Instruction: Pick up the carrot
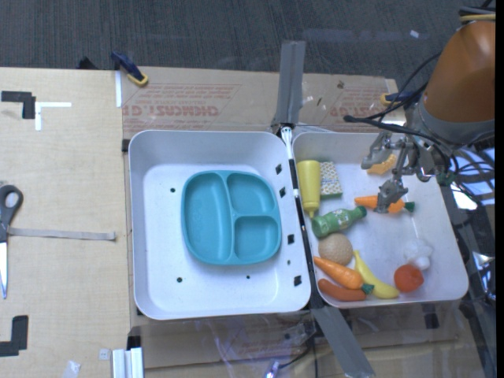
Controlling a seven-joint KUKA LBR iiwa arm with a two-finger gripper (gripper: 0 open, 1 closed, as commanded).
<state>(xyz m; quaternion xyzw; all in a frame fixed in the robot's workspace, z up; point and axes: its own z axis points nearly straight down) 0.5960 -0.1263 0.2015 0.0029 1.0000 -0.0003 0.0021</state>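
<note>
Since two carrots sit in the right bin (449,235), both get logged below.
carrot under gripper: small toy carrot (368,202), orange with green top at 3 o'clock end, lying near bin centre, just 12 o'clock of the green bottle (339,220).
second carrot: bigger carrot (339,272) at 6 o'clock of bin, beside banana (372,278) and round tan ball (335,249).
handling: looks like hard plastic play food, so probably light, stiff, smooth, a bit slippery; tapered, so best pinched across the thick middle, not the thin tip.
gripper: gripper (391,198) hangs right over the small carrot's leafy end, fingertips at or on it.
jaws: cannot tell if spread or closed; metal parts blur together.
held?: no carrot seen lifted; it appears to lie on the bin floor.
left bin: teal divided plate (232,217).
</note>
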